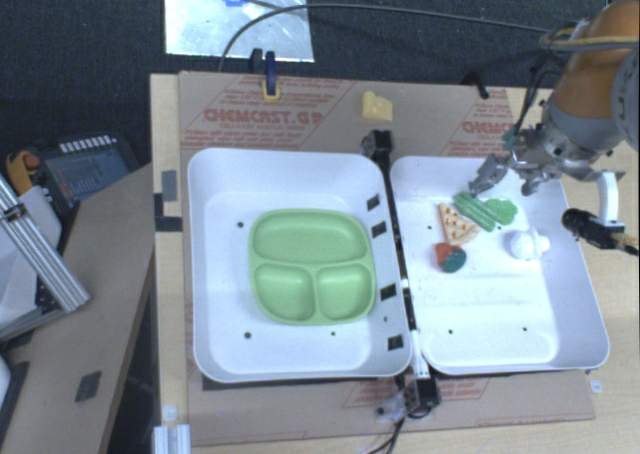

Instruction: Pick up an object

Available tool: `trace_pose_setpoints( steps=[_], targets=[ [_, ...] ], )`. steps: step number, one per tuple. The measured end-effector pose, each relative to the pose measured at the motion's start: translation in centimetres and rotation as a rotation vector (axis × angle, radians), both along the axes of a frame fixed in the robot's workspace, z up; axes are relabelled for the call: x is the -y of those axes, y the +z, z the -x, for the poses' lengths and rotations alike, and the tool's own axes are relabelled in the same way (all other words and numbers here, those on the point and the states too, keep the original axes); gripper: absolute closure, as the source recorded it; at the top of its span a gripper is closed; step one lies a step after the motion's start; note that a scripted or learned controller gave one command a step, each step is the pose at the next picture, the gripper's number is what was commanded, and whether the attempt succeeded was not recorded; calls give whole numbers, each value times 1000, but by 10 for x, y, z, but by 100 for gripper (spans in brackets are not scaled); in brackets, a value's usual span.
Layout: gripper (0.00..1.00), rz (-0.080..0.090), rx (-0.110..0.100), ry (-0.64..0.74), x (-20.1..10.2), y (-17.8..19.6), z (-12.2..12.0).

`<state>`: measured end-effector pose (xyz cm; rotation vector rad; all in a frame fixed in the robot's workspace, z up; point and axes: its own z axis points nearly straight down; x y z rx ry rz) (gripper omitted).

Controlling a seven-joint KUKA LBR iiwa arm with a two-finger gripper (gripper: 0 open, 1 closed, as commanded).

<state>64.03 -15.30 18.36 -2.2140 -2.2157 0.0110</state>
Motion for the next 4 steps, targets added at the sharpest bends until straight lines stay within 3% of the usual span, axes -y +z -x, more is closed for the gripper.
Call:
trace_pose_setpoints(
  steps=[1, 3, 4],
  targets=[
    [0, 2, 13, 2, 0, 8, -3],
    [0, 3, 15, 1, 10, -90, -3],
    [100, 4, 24, 2, 9, -75, -6]
  ],
)
